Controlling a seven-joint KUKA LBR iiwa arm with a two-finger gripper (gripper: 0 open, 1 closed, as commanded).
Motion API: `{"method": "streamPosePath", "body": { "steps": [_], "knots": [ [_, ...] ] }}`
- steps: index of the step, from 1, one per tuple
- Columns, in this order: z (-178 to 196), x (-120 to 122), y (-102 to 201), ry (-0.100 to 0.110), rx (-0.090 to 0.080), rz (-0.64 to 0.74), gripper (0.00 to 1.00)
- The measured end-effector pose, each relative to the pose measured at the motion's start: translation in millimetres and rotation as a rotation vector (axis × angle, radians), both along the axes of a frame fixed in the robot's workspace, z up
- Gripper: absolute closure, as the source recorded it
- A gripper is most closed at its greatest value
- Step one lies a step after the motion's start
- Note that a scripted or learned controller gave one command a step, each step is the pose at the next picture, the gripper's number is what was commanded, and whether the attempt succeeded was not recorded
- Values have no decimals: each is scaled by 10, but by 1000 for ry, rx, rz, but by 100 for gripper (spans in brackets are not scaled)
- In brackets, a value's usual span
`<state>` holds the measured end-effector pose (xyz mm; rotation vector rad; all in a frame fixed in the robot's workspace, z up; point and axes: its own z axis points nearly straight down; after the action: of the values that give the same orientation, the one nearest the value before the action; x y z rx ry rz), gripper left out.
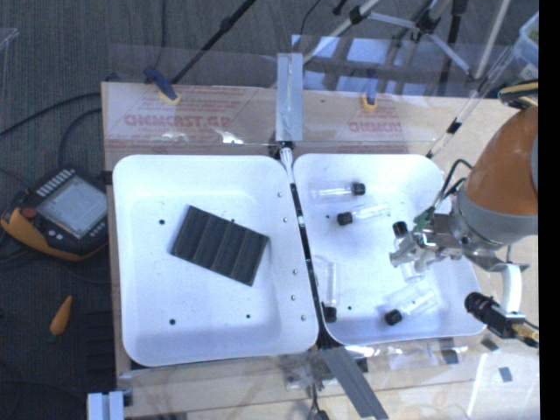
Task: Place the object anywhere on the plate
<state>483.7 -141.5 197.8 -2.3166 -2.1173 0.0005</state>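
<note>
Vials (363,212), clear with black caps, lie scattered in the right bin (437,175); several of them, none on the plate. Plate (219,244), dark and ribbed, sits alone and bare in the left bin (140,182). So, by my reckoning, nothing placed yet: pick, carry and set-down all remain. My gripper (409,254) hangs low over the right bin's vials. Whether it grips anything, I cannot tell.
</note>
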Motion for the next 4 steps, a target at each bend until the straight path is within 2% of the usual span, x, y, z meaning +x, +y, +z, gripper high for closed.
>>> {"method": "streamPosePath", "body": {
  "steps": [1, 2, 3, 4],
  "knots": [
    [-157, 878, 517, 2, -3, -5, 100],
    [-118, 1503, 1350, 0, -5, 153, 100],
    [-153, 1769, 2253, 0, -5, 21, 100],
    [610, 1828, 2788, -3, -6, 308, 100]
  ]
}}
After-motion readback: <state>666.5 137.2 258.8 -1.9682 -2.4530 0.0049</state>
